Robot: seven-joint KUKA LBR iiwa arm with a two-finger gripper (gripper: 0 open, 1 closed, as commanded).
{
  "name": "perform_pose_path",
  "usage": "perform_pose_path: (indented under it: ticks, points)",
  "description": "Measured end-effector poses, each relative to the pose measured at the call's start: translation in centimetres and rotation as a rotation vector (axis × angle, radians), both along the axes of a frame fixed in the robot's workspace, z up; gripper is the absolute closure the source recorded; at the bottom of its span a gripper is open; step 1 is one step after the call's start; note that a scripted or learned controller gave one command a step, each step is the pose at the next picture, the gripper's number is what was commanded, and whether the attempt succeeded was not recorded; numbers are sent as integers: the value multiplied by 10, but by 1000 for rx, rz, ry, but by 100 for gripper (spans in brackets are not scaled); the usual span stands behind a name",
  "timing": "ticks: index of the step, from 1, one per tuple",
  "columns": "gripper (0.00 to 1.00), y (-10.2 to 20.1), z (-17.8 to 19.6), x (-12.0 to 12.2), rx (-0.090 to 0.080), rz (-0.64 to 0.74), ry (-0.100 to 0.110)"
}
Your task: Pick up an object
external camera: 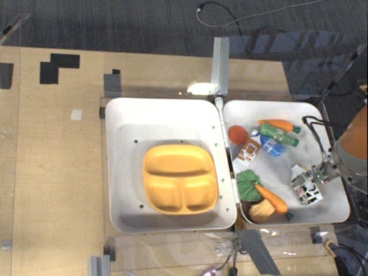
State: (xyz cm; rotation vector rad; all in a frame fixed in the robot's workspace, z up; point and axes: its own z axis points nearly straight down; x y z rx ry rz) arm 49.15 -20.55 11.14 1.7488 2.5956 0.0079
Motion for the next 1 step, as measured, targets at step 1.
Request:
perform_pose_path:
  ticks: [1]
  points:
    - [100,41,96,20,3,-249,6]
